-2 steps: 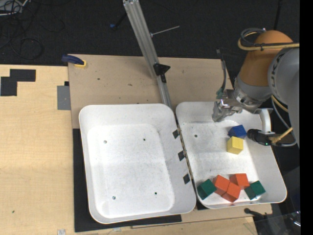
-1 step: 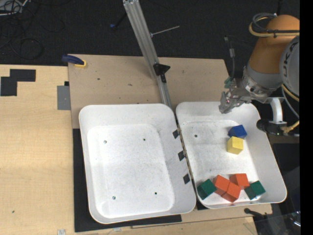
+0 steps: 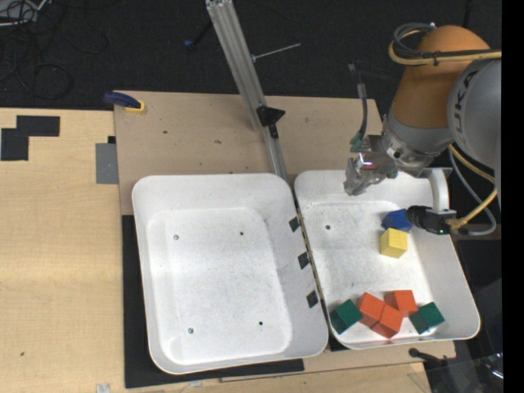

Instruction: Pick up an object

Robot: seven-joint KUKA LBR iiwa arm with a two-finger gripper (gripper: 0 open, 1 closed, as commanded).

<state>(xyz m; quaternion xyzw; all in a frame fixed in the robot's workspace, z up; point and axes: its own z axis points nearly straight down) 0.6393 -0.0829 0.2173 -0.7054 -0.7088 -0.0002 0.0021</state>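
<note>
My gripper (image 3: 357,183) hangs over the far edge of the right bin (image 3: 352,244), with nothing seen between its fingers. A blue block (image 3: 396,219) lies to its right in the bin, and a yellow block (image 3: 394,242) sits just in front of that. Along the bin's near edge lie a green block (image 3: 345,314), several orange blocks (image 3: 382,311) and a second green block (image 3: 426,317).
The left bin (image 3: 217,268) stands beside the right one, with black clips (image 3: 303,259) along the seam between them. A slanted aluminium bar (image 3: 246,80) rises behind the bins. The arm's orange band (image 3: 438,64) and cables fill the upper right.
</note>
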